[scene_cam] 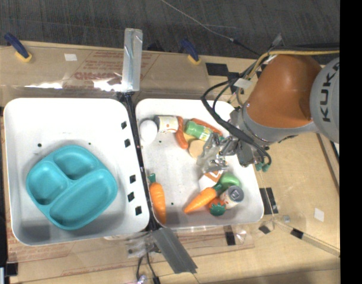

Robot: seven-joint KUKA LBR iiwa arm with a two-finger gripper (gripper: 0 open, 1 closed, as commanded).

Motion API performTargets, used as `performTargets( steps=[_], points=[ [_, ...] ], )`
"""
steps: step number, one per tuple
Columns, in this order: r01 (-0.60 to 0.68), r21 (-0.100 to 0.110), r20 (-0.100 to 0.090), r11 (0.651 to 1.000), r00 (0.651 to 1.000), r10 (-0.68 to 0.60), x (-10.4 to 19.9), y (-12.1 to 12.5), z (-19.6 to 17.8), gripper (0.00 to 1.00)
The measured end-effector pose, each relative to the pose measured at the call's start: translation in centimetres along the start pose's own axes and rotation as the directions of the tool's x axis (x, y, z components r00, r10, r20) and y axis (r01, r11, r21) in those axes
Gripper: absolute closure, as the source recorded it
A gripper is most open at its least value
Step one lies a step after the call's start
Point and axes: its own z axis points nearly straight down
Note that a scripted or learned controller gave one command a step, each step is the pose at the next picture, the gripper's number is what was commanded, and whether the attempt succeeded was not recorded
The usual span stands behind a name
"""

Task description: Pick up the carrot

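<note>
Two carrots lie in the right bin [169, 108]. One carrot [157, 202] rests along the bin's left wall near the front corner. The other carrot [200, 199], with a green top, lies tilted near the front right. My gripper [212, 157] hangs over the middle right of this bin, just above and behind the second carrot and apart from it. The arm's orange band [281, 93] hides the bin's far right corner.
Near the gripper sit a green-capped can [231, 193], a white egg [148, 129], a small bottle [167, 123] and an orange-and-green toy vegetable [195, 130]. The left bin [26, 114] holds a teal divided plate [71, 185]. Black cables [219, 93] loop behind the wrist.
</note>
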Motion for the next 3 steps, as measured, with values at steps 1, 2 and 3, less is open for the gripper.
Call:
performTargets(
  steps=[1,2,3],
  points=[
    [0.103,-0.003,-0.008,0.995,0.995,-0.103,3.2,-6.0,6.4,1.0],
    [0.094,-0.004,-0.003,0.996,0.996,-0.094,-2.5,-1.9,6.9,1.0],
    [-0.026,0.001,0.001,1.0,1.0,0.026,-1.8,-4.6,0.0,1.0]
  ],
)
